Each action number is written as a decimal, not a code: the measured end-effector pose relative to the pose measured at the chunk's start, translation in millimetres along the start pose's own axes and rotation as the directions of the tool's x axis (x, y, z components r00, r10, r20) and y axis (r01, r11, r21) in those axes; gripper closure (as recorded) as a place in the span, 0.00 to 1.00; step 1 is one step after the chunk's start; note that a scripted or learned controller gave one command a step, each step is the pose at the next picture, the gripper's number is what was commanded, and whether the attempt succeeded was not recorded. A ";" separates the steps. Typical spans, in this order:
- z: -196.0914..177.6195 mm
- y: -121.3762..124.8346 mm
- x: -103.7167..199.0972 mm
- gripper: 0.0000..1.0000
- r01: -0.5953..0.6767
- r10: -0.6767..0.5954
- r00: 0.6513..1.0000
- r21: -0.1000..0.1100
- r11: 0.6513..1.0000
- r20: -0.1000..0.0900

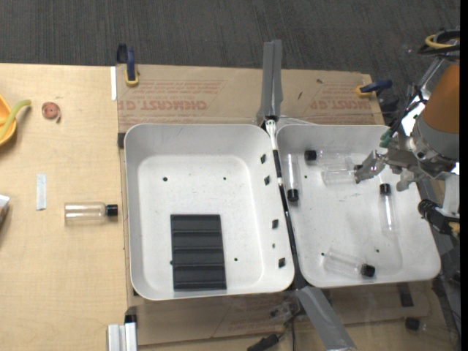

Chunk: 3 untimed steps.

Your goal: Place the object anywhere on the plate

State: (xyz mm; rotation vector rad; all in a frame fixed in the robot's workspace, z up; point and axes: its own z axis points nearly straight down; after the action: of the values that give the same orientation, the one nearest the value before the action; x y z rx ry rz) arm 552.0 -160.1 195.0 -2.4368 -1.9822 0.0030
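Right bin: four clear vials, black-capped. Black plate sits in left bin; a fifth vial left of it on worktop. Pincer over right bin, opening can't be made out.

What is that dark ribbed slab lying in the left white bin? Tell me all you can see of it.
The dark slab is a flat, near-black rectangle, crossed by ridges that split it into about four horizontal bands. It looks like matte plastic or rubber. It lies flat on the floor of the left bin, toward the near edge, with nothing resting on it.
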 end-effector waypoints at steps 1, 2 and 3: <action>-10.6 56.4 -44.2 0.00 0.109 -0.109 0.994 -0.001 0.994 0.001; -3.1 116.4 -33.7 0.00 0.216 -0.216 0.976 -0.001 0.976 0.001; -39.3 117.7 -38.6 0.00 0.287 -0.287 0.958 -0.003 0.958 0.002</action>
State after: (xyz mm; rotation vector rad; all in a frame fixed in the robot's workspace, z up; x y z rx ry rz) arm 659.5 -221.9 234.2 -2.1252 -2.3175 0.0014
